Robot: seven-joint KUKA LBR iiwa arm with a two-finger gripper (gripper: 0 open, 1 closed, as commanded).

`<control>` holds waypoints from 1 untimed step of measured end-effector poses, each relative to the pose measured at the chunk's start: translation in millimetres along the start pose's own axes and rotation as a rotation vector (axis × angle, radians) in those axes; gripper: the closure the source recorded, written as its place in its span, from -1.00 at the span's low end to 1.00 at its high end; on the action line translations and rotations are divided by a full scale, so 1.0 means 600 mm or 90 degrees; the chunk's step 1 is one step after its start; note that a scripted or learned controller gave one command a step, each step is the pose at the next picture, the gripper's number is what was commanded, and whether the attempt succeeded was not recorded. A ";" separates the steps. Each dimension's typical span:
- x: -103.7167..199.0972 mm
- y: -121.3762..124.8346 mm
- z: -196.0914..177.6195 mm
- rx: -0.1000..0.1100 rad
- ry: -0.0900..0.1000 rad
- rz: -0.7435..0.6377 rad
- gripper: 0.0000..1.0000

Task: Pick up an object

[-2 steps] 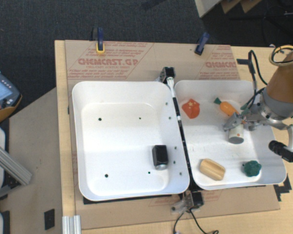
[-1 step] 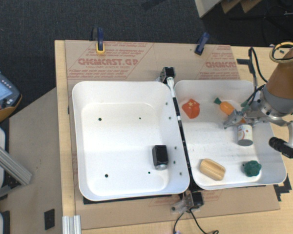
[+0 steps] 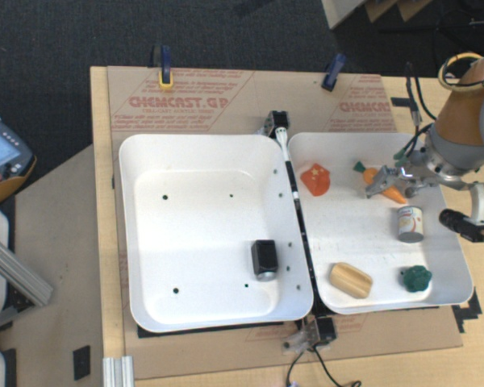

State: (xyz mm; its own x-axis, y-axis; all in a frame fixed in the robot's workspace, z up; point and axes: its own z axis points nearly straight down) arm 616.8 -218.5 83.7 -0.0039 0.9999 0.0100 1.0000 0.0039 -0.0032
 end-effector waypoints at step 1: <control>-0.001 0.022 0.000 0.000 0.000 0.001 -1.00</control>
State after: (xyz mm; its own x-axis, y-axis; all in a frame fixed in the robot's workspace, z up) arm 630.2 -218.9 83.7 -0.0030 0.9999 0.0099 1.0000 0.0031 -0.0039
